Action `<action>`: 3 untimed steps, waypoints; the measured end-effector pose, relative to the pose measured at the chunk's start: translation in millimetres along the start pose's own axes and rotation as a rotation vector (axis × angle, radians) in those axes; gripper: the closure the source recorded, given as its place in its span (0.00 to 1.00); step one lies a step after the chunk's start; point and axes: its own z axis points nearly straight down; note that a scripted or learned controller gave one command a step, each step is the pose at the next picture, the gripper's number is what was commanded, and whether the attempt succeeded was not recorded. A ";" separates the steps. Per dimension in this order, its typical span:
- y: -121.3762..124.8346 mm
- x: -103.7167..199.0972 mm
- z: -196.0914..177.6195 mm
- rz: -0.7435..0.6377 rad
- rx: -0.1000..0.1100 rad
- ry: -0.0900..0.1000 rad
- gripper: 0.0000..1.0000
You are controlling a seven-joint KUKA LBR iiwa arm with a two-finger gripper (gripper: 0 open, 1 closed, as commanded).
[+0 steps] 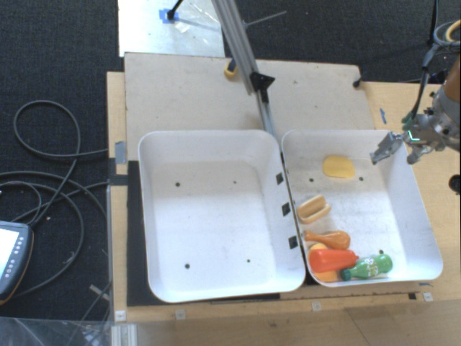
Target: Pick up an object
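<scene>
- The fingers (396, 148) sit at the right of the frame, over the upper right rim of the right bin; they look spread, one tip at the rim and the other lower right of it, with nothing between them.
- Left bin (155, 265): centre left of the frame, white and shallow, its right wall touching the other bin.
- Right bin (425, 244): centre right, holding all the objects.
- Hot dog (314, 208): left side of the right bin, near the dividing wall.
- Drumstick (329, 238): just below the hot dog.
- Red block (331, 259): lower left corner of that bin, touching the drumstick's underside.
- Yellow piece (338, 167): upper middle of the bin, alone, well left of the fingers.
- Green bottle (369, 267): lying on its side along the bottom wall, its cap touching the red block.
- Arm (450, 92): right edge of the frame, above the counter (310, 92).
</scene>
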 end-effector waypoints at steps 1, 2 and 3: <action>0.8 0.1 -2.2 -0.002 -0.003 -0.002 0.00; -4.2 -2.9 58.8 0.004 0.001 0.000 0.00; 1.7 4.4 115.8 0.000 0.001 0.001 0.00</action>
